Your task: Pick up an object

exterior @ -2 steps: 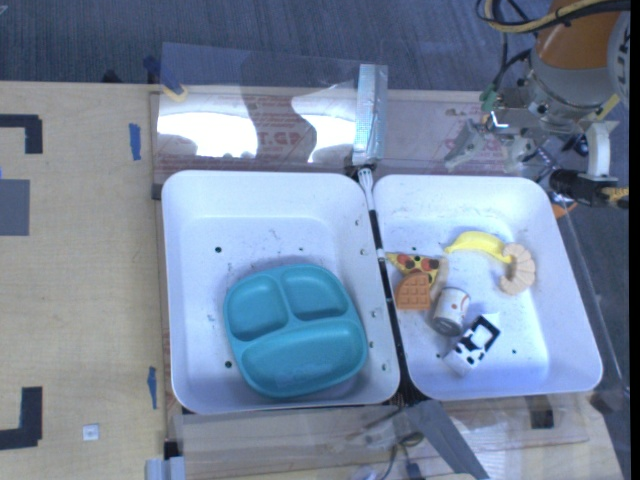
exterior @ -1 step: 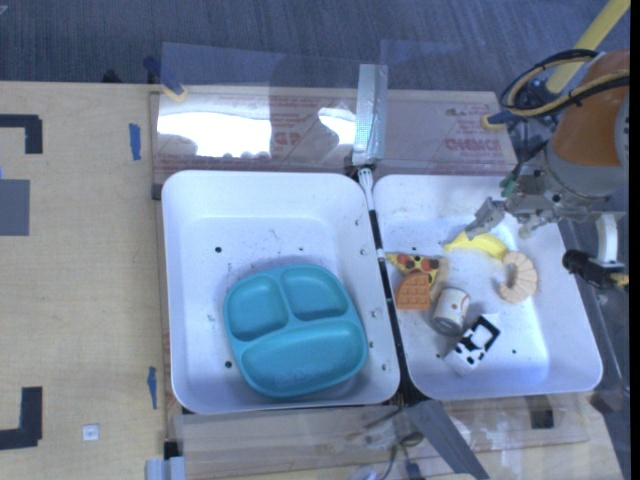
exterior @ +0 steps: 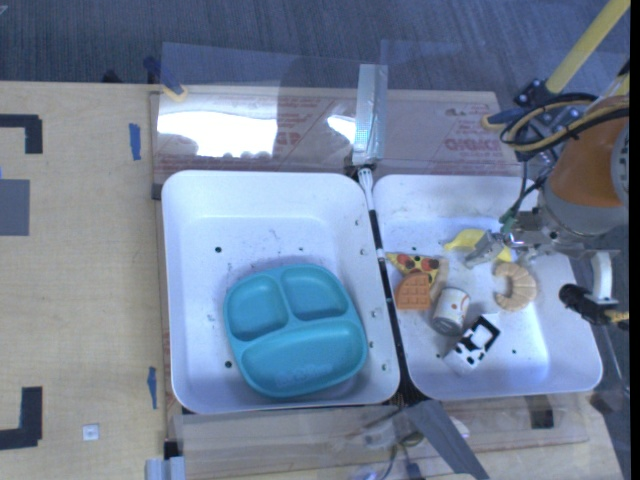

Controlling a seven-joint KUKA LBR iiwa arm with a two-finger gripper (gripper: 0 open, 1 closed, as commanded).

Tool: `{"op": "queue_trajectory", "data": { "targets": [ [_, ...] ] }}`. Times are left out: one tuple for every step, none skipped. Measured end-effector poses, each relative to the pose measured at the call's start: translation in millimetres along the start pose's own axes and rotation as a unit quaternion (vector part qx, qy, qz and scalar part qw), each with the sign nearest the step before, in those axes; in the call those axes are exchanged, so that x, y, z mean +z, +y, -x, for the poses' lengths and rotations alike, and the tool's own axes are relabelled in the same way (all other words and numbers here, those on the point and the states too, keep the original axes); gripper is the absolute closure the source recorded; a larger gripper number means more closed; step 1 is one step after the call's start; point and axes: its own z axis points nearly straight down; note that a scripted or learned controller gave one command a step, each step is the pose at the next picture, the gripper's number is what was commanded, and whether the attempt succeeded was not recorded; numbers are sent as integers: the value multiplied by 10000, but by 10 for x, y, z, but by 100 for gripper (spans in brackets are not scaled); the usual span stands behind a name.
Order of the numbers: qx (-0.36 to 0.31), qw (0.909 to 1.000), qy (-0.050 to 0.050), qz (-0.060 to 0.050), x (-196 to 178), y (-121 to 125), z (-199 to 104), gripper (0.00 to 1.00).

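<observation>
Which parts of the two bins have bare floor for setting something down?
Left bin: bare strip behind the blue divided plate. Right bin: bare back-left corner and front-right floor. Crowded mid-bin around pizza toy, can, gripper.

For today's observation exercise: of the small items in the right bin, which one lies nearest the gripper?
The yellow piece, right beside the gripper. The tan ring-shaped pastry lies a little below it; the small can and the black-and-white block sit farther toward the front.
</observation>
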Motion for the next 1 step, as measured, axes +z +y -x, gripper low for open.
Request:
{"op": "queue_trajectory", "data": {
  "targets": [
    [8, 10000, -7, 31, -122, 18, 6, 100]
  ]
}}
